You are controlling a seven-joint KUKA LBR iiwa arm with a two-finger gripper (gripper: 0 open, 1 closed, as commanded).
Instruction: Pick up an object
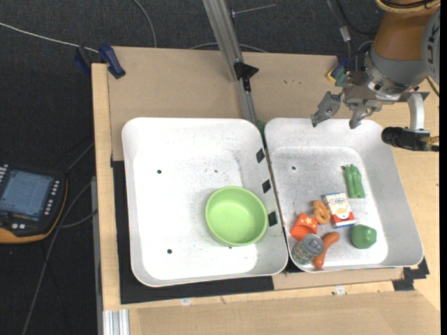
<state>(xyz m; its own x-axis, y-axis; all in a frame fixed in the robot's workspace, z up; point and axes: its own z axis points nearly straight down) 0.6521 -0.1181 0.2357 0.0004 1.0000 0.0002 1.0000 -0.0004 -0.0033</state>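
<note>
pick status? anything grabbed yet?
Nothing picked yet. The gripper hangs open with nothing between its fingers over the right bin's far edge. The green pepper, small carton and green ball lie in that bin. Left: descend, grasp, lift.

Clearance below the gripper (336, 116)

Bare bin floor (307, 166) lies directly beneath it; toys cluster (334, 222) farther toward the near rim; a metal pole (230, 47) stands to its left.
</note>
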